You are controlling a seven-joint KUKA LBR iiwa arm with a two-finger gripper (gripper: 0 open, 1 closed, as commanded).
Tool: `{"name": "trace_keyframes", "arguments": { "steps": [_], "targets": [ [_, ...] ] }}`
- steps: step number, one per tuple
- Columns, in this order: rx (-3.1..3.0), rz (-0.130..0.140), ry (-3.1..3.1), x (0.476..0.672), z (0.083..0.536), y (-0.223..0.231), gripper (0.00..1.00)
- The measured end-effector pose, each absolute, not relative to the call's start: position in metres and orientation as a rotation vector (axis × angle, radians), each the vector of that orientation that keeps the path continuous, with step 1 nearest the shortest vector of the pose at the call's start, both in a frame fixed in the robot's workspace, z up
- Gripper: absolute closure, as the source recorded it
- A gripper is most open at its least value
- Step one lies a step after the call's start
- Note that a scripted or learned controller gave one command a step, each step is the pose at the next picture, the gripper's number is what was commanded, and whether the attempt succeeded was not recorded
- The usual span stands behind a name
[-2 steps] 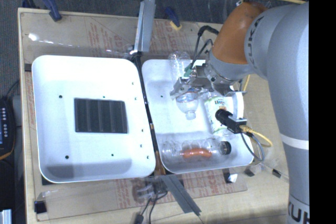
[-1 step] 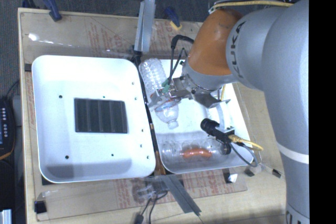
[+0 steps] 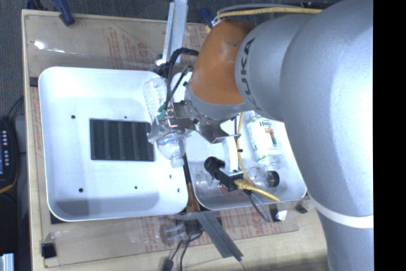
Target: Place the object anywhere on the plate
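The gripper (image 3: 166,129) hangs over the left bin's (image 3: 63,136) right rim — apparently clasping a clear plastic bottle (image 3: 157,112).

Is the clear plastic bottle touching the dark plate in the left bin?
Apart. The camera view shows the clear bottle at the bin's right wall, white floor separating it from the dark plate.

- The grey arm (image 3: 317,105) reaches in from the right — its bulk fills that side of the view.
- The orange band (image 3: 219,70) sits above the wrist, pointing left and down.
- The gripper (image 3: 166,130) hangs at the arm's left end — its tip is hard to make out.
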State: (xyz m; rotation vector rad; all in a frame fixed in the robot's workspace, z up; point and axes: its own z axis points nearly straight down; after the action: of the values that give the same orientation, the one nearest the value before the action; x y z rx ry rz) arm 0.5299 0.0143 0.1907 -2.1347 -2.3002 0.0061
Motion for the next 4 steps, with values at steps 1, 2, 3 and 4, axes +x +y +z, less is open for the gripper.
{"name": "trace_keyframes", "arguments": {
  "steps": [1, 2, 3, 4],
  "targets": [
    [-1.959, 0.004, -2.453, 0.606, 0.191, 0.026, 1.00],
    [-1.532, 0.006, -2.737, 0.599, 0.191, 0.066, 1.00],
    [-1.367, 0.004, -2.825, 0.568, 0.145, 0.098, 1.00],
    [-1.325, 0.001, -2.848, 0.608, 0.162, 0.155, 1.00]
  ]
}}
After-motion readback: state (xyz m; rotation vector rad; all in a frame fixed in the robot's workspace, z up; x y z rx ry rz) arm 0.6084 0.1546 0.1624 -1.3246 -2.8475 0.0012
